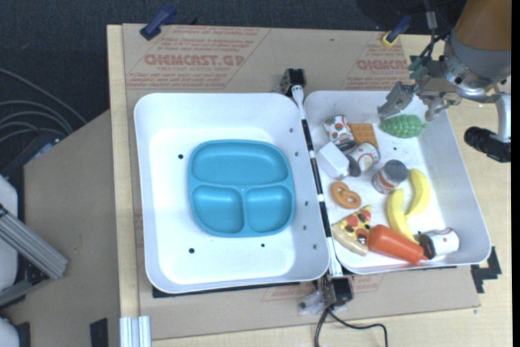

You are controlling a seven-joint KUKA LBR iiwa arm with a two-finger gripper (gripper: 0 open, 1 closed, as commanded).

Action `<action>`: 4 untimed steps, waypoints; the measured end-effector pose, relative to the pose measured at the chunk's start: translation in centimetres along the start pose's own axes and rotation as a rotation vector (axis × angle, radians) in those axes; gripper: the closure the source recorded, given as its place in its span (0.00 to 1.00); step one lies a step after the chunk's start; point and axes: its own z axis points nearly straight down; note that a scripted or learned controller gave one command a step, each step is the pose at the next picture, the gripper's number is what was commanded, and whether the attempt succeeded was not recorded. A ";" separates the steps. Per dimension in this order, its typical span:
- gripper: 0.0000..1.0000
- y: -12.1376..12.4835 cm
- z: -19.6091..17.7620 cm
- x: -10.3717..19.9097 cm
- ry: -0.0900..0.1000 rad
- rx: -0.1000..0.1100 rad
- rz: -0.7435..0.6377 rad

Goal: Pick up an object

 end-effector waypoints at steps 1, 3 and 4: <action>0.00 2.5 13.2 0.6 -0.001 0.000 -0.001; 1.00 -1.8 -4.2 6.1 -0.001 -0.003 -0.001; 1.00 -3.8 -3.7 11.3 0.000 0.001 0.000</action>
